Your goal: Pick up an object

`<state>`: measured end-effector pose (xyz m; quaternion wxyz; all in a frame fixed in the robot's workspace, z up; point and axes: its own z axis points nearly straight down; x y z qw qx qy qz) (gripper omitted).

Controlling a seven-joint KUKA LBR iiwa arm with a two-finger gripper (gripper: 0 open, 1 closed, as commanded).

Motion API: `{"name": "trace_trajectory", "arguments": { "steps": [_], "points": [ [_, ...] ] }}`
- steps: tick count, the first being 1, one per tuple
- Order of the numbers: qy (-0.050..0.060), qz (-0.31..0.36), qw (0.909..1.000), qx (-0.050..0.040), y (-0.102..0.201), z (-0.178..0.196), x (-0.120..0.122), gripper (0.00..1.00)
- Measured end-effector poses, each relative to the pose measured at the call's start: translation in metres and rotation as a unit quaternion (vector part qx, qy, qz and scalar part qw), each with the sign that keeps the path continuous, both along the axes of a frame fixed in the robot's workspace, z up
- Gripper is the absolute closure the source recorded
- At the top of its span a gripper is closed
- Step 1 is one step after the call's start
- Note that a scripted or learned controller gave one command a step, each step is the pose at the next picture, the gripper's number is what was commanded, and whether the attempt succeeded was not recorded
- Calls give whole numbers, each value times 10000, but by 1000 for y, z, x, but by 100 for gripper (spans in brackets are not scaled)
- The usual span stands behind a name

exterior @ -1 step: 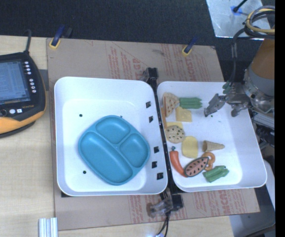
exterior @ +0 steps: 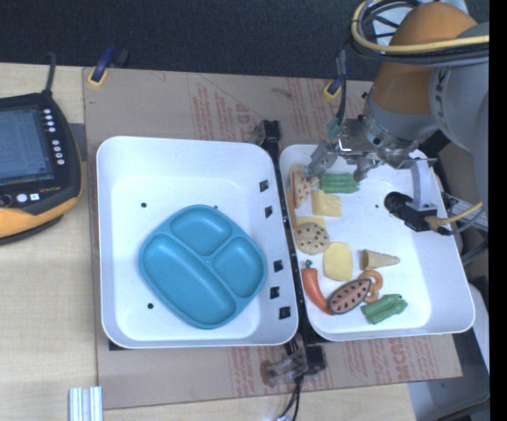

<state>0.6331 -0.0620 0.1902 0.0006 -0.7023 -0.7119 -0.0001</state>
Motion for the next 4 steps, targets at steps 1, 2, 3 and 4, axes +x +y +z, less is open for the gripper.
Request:
{"name": "trace_trajectory", "arguments": {
  "steps": [1, 2, 3, 4],
  "points": [
    [-16, -75, 10000, -2, -36, -98, -46, 0],
    [57, -59, 10000, 4, -42, -99, -135, 0],
    [1, -48, 10000, -10, -50, -98, -118, 0],
    [-10, -30, 10000, -5, -32, -98, -74, 0]
  ]
}}
